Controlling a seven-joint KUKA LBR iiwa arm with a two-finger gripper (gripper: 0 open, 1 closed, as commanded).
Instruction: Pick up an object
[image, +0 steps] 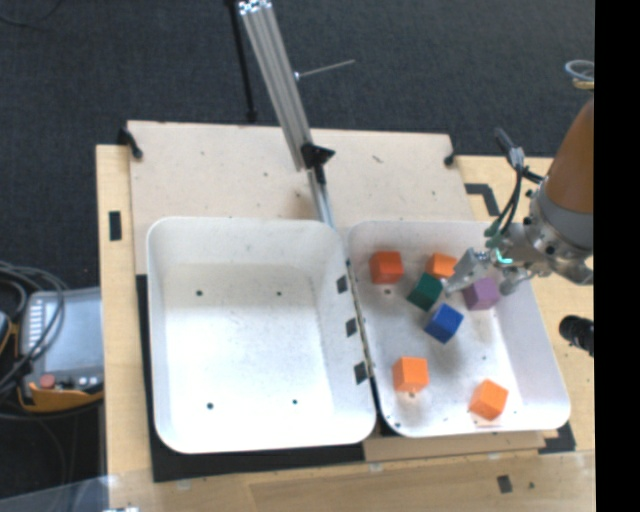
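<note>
Gripper (478, 272) down in the right bin (540, 350), nothing lifted yet.

I can't tell from this angle how its tips are set or whether anything sits between them. Purple block (484, 293) lies just beneath it, small orange block (442, 265) just left, green block (425, 291) and blue block (443, 323) nearby. By my reading, the grasp and lift remain.

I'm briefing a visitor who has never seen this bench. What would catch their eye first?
Probably the bright blocks clustered in the right bin: four orange blocks, plus a green block, blue block and purple block. Next, the gripper reaching in from the right, low beside the purple block.
</note>
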